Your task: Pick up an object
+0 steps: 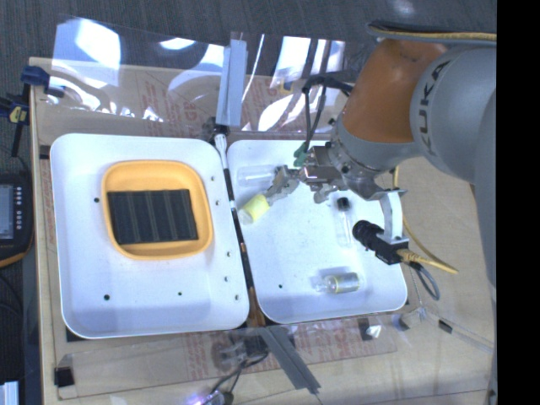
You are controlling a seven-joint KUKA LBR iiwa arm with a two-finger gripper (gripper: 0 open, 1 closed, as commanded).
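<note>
My gripper point(277, 187) reaches leftward from the grey and orange arm over the upper left part of the right bin point(384, 298). Just below and left of its tip lies a small yellow-green block point(252, 207), close to or touching the tip; whether it is held does not show. A clear plastic item point(250, 175) lies just above the block. Near the bin's front sits a small clear piece with a metal cap point(337, 283). Another clear tube-like item point(342, 226) lies under the wrist.
The left bin point(84, 302) carries an orange-rimmed tray with a black slatted insert point(154, 214). A black clamp point(375, 239) hangs off the wrist over the right bin's right side. Clear plastic sheeting point(169, 66) stands behind both bins.
</note>
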